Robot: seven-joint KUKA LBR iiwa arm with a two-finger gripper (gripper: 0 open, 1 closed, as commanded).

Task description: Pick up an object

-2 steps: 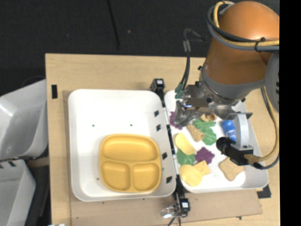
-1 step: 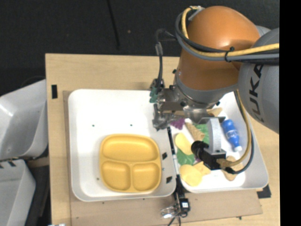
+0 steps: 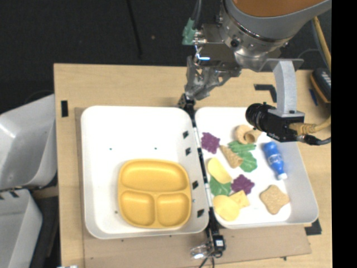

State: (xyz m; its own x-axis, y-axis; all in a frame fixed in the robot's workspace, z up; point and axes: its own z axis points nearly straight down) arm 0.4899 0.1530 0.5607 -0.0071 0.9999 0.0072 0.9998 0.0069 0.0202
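Yellow plastic catches our eye first: a three-compartment tray (image 3: 154, 193) lies in the left bin (image 3: 100, 149). In the right bin (image 3: 301, 200) we see toy food: a blue bottle (image 3: 274, 159), a toast slice (image 3: 274, 199), purple grapes (image 3: 210, 142) and green leaves (image 3: 244, 152). Our gripper (image 3: 191, 94) hangs over the far end of the divider between bins; its state we cannot tell.

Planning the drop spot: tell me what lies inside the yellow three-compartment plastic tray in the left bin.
The yellow three-compartment plastic tray shows bare yellow plastic in all three wells, one wide at the back and two smaller in front. It hides the floor of the left white bin beneath it.
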